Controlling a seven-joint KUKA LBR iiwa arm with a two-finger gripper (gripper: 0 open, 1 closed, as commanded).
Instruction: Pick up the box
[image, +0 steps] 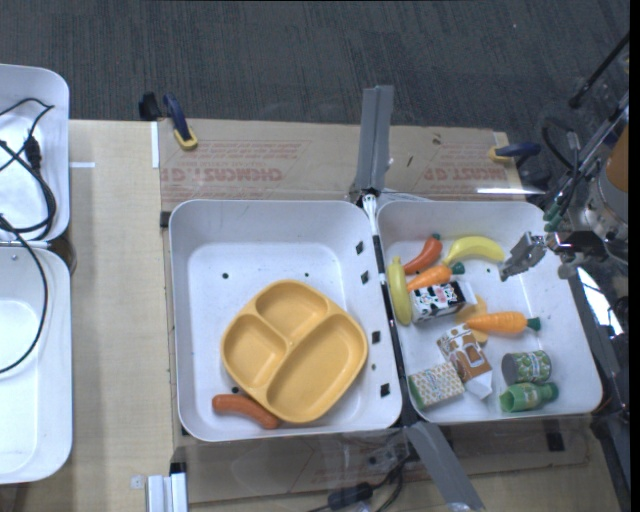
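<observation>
Three box-like things lie in the right bin (590, 385). A black-and-white cow-patterned carton (438, 299) rests near the bin's left wall. A brown-and-white carton (466, 356) lies lower down, and a small green patterned box (434, 384) sits at the front left. My gripper (522, 256) hovers over the bin's upper right part, to the right of a banana (474, 248). It is apart from all three boxes, and I see nothing held in it.
The right bin also holds two carrots (497, 322), a red sausage (427, 250), a yellow disc (399, 291), a green can (527, 365) and a green bottle (526, 397). The left bin (195, 250) bears a yellow divided plate (293, 349) and a sausage (243, 407).
</observation>
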